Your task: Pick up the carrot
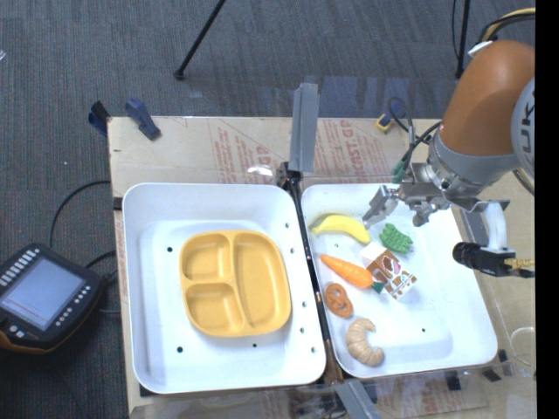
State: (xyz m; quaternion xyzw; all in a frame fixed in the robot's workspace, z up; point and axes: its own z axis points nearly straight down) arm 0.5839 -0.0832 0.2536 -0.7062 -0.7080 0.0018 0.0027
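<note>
I have the gripper (pixel 400 206) over the far part of the right bin (pixel 454 339), hanging from the grey wrist below the orange band (pixel 489 85). Its fingers look spread, one (pixel 379 208) angling left toward the banana (pixel 342 226) and the other (pixel 423 215) to the right — nothing sits between them that I can see.

The carrot (pixel 347 271) lies flat in the right bin, near its left wall, pointing its thin end toward that wall. It is just below the banana and well clear of the gripper. A small printed carton (pixel 392 274) lies just beside the carrot's thick end, close enough that I can't say whether they touch. A green knobbly piece (pixel 396 237) sits above the carton, nearly under the gripper. Below the carrot there is a pretzel (pixel 339 299), and nearer the front edge a croissant (pixel 364 341).

The left bin (pixel 148 234) holds a yellow tray (pixel 236 283) with three compartments, lying flat near its middle.

Both bins rest on a board (pixel 210 151) — on it I see a blue clamp (pixel 141 119) at the far left corner. A pendant (pixel 42 298) with a screen lies on the floor to the left.
</note>
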